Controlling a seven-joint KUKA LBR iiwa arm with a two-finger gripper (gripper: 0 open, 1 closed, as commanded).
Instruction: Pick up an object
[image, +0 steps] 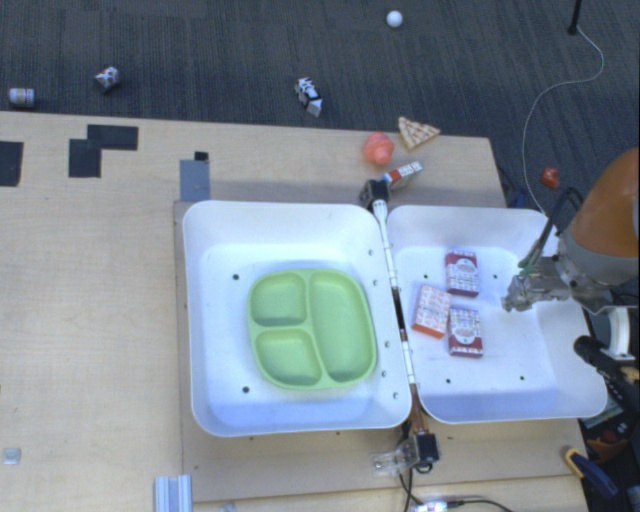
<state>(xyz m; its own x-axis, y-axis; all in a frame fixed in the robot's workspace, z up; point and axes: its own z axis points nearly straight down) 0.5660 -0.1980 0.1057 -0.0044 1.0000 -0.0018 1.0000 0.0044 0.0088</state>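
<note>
On the desk (90, 330) sit two white bins. The left bin (215, 300) holds a green divided tray (312, 328). In the right bin (500, 385) lie three small packets: a dark red one (462, 272), an orange one (432, 311) and another dark red one (466, 331), close together. The end effector (520, 295) hangs over that bin's right side, apart from the packets; its tips are too blurred to read.

Bins (215, 330) white. Divided plate (312, 328) pale green. Three packets (462, 272) dark red, white print; middle packet (432, 311) orange-and-white checked. Table (90, 330) light wood, black patches. Arm (612, 215) grey, orange band. Floor (250, 50) dark grey, ribbed.
</note>
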